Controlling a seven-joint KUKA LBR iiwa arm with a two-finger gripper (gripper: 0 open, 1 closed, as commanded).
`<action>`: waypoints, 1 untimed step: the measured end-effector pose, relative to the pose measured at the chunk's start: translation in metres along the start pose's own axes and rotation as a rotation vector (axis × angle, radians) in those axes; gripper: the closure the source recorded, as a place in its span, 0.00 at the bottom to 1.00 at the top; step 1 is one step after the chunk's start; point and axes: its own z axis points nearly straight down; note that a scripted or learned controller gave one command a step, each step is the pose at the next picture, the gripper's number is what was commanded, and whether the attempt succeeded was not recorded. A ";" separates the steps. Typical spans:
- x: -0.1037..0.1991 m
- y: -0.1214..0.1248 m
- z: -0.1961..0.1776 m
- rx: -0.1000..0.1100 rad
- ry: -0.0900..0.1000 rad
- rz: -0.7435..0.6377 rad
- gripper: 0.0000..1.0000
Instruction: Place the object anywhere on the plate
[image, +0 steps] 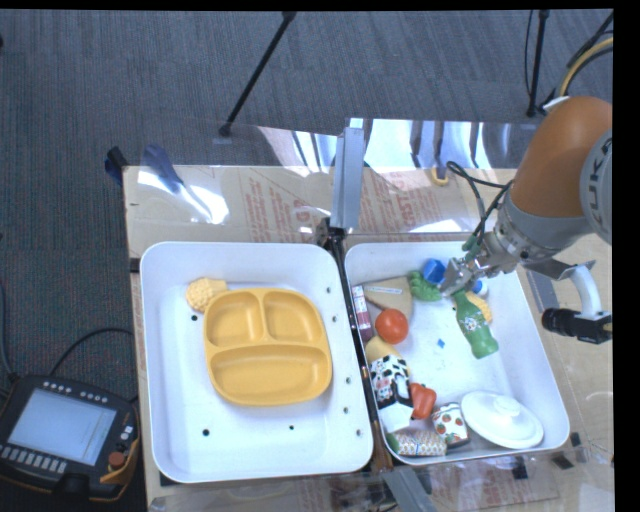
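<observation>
A yellow divided plate (268, 345) lies in the left bin (170, 420). My gripper (466, 274) hangs over the upper middle of the right bin (545, 370), reaching in from the right. Just below it is a green bottle (477, 328), its top end close to the gripper tip; contact cannot be made out. A small yellow piece (483, 308) lies beside the bottle's neck. A blue piece (433, 269) and a green piece (422, 290) sit just left of the gripper.
A yellow corn-like toy (205, 292) rests at the plate's upper left corner. The right bin also holds a red tomato (392, 324), a cheese wedge (388, 295), a cow-patterned toy (390, 378), a red pepper (423, 400) and a white lid (503, 418).
</observation>
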 end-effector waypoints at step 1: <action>0.079 0.021 0.016 0.000 0.001 -0.147 1.00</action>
